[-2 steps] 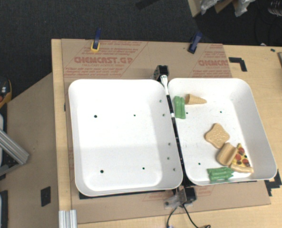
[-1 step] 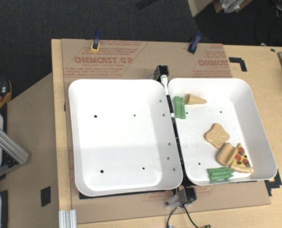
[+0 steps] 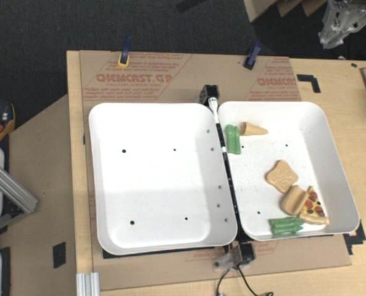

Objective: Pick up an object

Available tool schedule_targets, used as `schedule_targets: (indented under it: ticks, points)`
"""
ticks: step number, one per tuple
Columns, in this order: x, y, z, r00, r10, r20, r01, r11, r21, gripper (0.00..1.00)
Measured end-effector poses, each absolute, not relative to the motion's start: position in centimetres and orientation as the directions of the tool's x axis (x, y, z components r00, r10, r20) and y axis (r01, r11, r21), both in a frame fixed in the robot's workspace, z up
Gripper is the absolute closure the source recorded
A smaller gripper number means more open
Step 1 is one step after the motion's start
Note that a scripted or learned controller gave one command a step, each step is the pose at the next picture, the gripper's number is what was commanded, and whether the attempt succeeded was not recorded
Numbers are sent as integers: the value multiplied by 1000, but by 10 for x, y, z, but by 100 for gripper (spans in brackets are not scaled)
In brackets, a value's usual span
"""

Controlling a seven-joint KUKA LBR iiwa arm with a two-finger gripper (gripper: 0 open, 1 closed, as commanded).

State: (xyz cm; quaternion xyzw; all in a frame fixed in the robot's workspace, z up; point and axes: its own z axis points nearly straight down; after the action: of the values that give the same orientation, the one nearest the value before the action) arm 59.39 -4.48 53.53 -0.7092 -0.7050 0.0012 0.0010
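Nothing is picked up yet: every toy food piece lies in the right bin (image 3: 331, 140). The gripper (image 3: 340, 23) sits far right, well apart above the bench; whether its jaws are spread, I cannot tell. The pizza slice (image 3: 312, 207) touches the bread roll (image 3: 292, 200).

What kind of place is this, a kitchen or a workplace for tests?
Probably a robot test bench in a laboratory, not a kitchen. Two shallow white plastic bins sit on a brown cardboard sheet held by blue clamps, and the food, like the toy pizza slice, looks like a toy.
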Motion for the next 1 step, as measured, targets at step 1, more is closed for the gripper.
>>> schedule_targets:
  ticks: [1]
  points:
    - [594, -96, 370, 6, 1000, 1, 1000, -6, -15, 100]
